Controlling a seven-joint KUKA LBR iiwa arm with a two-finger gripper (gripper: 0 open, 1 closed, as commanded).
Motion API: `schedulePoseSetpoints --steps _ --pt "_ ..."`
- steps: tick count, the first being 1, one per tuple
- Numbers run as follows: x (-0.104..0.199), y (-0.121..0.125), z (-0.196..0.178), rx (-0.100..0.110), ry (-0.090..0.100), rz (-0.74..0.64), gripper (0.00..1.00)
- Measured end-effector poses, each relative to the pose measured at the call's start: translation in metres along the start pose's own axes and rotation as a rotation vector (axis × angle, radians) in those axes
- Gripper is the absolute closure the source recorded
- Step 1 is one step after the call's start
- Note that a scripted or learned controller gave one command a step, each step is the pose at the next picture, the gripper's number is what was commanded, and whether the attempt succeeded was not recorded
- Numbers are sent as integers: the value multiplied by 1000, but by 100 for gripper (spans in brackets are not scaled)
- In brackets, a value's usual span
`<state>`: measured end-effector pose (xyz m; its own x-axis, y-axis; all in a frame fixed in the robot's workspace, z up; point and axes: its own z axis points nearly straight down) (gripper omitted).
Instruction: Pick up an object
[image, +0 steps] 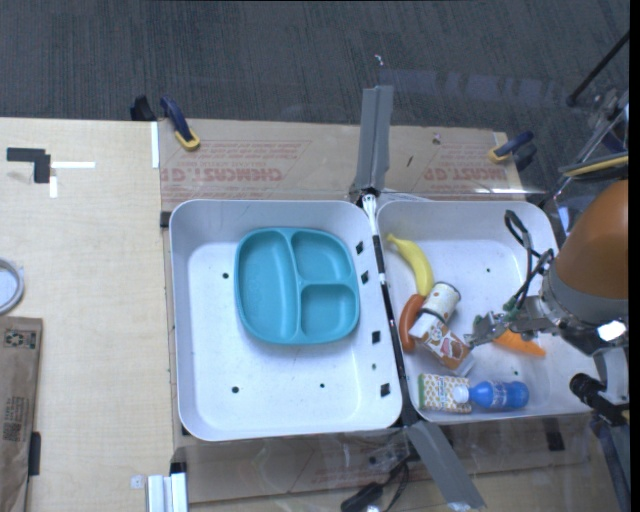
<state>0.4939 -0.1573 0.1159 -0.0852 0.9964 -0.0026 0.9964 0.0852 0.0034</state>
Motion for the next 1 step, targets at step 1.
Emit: schedulePoseSetpoints --steps 1 --pt "-2 0 -9 0 -2 5 100"
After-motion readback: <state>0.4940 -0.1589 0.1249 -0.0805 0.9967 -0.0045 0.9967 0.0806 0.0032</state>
